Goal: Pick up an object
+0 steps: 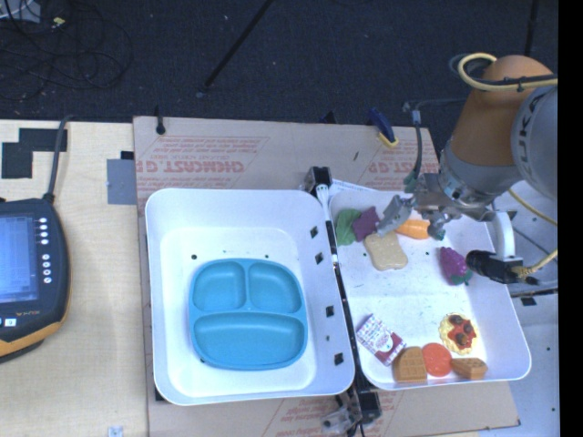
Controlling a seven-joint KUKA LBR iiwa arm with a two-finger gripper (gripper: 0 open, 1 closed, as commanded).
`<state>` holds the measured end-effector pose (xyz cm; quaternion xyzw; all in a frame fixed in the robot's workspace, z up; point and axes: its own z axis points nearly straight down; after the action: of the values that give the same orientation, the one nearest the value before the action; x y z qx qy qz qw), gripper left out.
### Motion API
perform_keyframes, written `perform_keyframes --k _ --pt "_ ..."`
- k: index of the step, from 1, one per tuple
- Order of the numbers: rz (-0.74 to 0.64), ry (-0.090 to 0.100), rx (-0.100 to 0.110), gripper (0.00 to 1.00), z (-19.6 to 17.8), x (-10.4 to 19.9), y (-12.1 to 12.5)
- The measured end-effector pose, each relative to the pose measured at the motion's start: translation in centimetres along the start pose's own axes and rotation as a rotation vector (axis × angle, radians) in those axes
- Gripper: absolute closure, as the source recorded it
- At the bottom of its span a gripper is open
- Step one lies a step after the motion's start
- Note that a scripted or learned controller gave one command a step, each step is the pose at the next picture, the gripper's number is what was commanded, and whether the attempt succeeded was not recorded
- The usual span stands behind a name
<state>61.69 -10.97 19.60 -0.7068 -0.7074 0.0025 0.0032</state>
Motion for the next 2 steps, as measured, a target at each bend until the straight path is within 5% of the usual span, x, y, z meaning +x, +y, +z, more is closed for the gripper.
perform_keyframes --k 1,2 --pt "0.001 0.001 0.007 0.0 11.0 -2.0 2.2" --pt "-0.003 0.0 -0.001 0.0 11.2 2.8 1.3"
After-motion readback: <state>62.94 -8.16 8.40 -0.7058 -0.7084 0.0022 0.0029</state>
